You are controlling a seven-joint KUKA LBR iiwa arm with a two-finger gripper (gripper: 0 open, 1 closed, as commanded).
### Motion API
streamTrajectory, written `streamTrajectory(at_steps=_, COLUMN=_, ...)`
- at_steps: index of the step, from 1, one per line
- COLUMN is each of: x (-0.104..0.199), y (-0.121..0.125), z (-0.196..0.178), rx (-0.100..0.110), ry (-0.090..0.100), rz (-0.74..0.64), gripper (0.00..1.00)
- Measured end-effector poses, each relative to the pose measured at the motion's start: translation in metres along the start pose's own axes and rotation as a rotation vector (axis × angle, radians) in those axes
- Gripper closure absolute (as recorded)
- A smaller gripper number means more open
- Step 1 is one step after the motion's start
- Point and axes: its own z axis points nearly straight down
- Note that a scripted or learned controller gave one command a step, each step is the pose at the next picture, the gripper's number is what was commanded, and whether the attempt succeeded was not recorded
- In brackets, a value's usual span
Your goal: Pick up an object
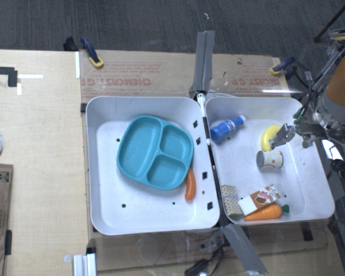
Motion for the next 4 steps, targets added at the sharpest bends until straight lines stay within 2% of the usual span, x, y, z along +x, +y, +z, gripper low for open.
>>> streamTrajectory(at_steps=1, x=-0.015, y=0.047, z=0.108, rx=-0.004, ry=-0.001, rz=-0.073, gripper=0.0)
streamTrajectory(at_steps=2, x=-0.016, y=0.047, z=0.098, rx=-0.004, ry=-0.002, rz=-0.07, gripper=1.0)
streamTrajectory(at_steps=3, x=0.024, y=0.016, z=-0.04, rx=-0.002, ry=-0.002, rz=-0.094, gripper=1.0)
streamTrajectory(at_steps=4, x=0.03, y=0.051, z=0.025, rx=0.002, ry=0.0, rz=0.002, gripper=1.0)
